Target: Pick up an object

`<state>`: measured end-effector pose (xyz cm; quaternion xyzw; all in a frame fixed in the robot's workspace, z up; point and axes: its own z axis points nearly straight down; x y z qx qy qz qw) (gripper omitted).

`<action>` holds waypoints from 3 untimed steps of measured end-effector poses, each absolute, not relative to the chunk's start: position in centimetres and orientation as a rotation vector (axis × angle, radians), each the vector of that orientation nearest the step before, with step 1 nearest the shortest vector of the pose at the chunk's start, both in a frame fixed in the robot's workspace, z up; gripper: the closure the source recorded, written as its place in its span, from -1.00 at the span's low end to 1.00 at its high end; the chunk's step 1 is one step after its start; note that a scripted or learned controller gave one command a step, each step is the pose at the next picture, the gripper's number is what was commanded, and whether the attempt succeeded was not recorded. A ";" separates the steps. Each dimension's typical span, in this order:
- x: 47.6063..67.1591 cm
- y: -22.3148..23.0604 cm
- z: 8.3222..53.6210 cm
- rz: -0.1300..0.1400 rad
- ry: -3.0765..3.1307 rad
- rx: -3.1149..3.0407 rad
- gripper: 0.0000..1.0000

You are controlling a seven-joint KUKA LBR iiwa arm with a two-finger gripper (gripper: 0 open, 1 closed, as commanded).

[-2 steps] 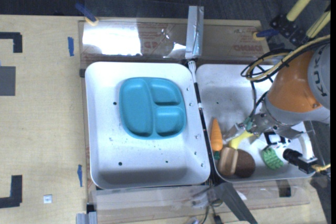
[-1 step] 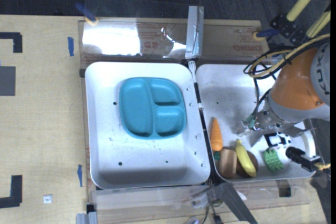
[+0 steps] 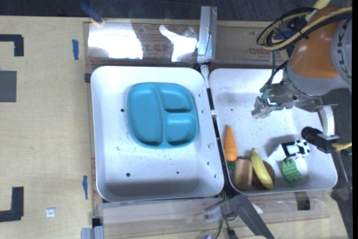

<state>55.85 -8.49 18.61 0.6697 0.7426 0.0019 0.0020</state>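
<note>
From where I stand, the table (image 3: 39,120) is pale wood with black corner marks near its left edge and bits of blue tape, and two shallow white bins sit on it side by side. The left bin (image 3: 112,170) holds a blue divided plate (image 3: 163,113), lying flat a little above the bin's middle, with one large compartment on its left and two smaller ones on its right. The right bin (image 3: 235,89) carries the loose objects, all gathered along its lower edge. An orange carrot (image 3: 230,143) lies close to the wall shared by the bins, its narrow tip pointing up. Just below it sits a brown rounded piece (image 3: 243,172), and touching that on the right is a yellow banana (image 3: 261,168), lying at a slant. Further right, a green ridged object (image 3: 291,170) rests near a small black-and-white object (image 3: 296,149); what that last one is I cannot make out. The grey arm with its orange band (image 3: 316,56) reaches in from the right, yellow and black cables looping above it. The tool (image 3: 264,104) hangs over the upper middle of the right bin, well apart from the row of objects below; nothing sits in it, and I cannot tell whether it is open or closed. Behind the bins, a clear sheet (image 3: 140,36) catches a bright glare.
</note>
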 end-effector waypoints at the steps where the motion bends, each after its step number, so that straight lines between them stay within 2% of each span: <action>1: 55.7 -8.6 18.3 -0.002 2.333 2.106 -1.00; 2: 51.0 -9.8 13.1 -0.008 2.383 2.058 -1.00; 3: 48.2 -10.8 8.7 0.009 2.511 1.880 -1.00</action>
